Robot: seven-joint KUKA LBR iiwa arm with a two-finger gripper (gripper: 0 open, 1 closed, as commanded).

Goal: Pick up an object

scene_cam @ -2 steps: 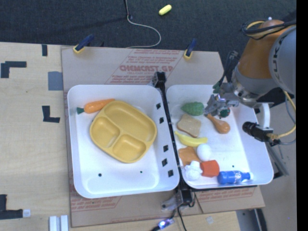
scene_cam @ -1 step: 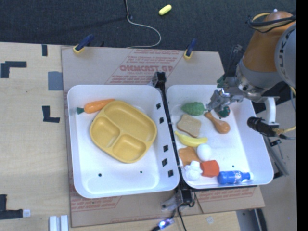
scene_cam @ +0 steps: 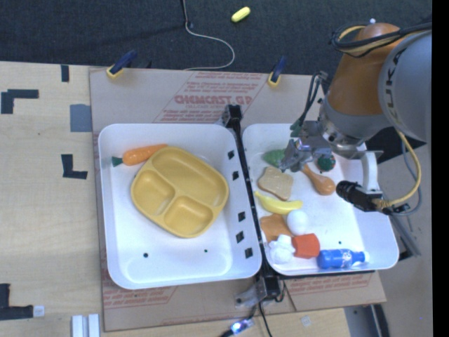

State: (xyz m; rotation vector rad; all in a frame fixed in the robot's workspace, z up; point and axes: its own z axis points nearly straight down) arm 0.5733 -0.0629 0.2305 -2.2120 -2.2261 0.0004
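My gripper [scene_cam: 297, 156] hangs over the upper part of the right bin [scene_cam: 379, 237], under the grey and orange arm. Just to its left lies a green item [scene_cam: 276, 157], partly hidden by the gripper. Below it sits a tan bread slice [scene_cam: 276, 183]. A brown drumstick [scene_cam: 320, 181] and a dark green ball [scene_cam: 325, 163] lie to the gripper's right. Further down the bin are a yellow banana [scene_cam: 279, 204], a white egg [scene_cam: 297, 221], an orange piece [scene_cam: 273, 225], a red block [scene_cam: 306, 245] and a blue bottle [scene_cam: 341, 258].
The left bin [scene_cam: 119, 258] holds a yellow divided plate [scene_cam: 180, 190] and a carrot [scene_cam: 142, 154] by its top-left wall. A black divider [scene_cam: 240, 181] runs between the bins. A black cable fitting [scene_cam: 356, 195] hangs over the right bin's right side.
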